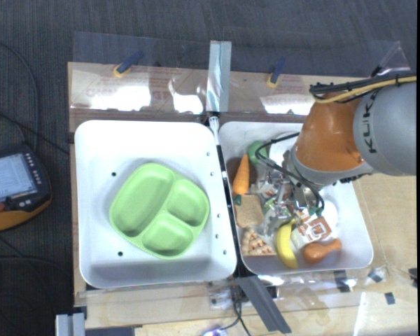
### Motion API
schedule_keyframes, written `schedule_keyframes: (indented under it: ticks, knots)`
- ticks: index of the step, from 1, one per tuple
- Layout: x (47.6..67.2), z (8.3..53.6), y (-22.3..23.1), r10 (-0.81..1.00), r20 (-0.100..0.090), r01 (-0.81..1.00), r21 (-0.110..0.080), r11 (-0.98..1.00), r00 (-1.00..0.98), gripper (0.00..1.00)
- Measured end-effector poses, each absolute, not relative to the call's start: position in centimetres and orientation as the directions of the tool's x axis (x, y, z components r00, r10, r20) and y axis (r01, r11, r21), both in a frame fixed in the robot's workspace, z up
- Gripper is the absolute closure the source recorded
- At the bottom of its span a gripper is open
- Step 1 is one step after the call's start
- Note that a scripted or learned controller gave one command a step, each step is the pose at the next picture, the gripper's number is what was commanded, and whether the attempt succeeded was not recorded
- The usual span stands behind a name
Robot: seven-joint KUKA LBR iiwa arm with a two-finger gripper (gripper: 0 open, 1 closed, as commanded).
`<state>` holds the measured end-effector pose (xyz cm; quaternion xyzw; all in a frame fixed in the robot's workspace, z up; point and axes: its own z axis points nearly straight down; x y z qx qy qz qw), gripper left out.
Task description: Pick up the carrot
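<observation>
The carrot is orange with a green top, lying near the left wall of the right bin, tip toward the front. My gripper hangs below the orange wrist band, over the middle of the right bin, to the right of and slightly in front of the carrot. Cables and the wrist body hide its tips. Nothing of the carrot lies between them.
The left bin holds a green sectioned plate. In the right bin's front lie a yellow banana, a waffle piece, an orange-brown drumstick and a patterned white item. A tablet sits far left.
</observation>
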<state>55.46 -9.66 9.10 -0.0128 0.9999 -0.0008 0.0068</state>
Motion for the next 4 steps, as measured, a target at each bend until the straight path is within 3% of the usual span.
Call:
schedule_keyframes:
  ticks: [1, 2, 3, 4]
  knots:
    - [55.7, 10.1, -9.6, -0.028, -0.019, -0.028, -0.005, 1.0, -0.999, 1.0]
    - [54.5, 18.6, -6.3, 0.167, -0.007, 0.167, 0.001, 0.986, -0.986, 1.0]
    - [56.1, 27.2, -5.7, 0.254, -0.008, 0.254, 0.001, 0.967, -0.967, 1.0]
    - [53.8, 24.7, -9.4, 0.249, 0.0, 0.249, -0.002, 0.969, -0.969, 1.0]
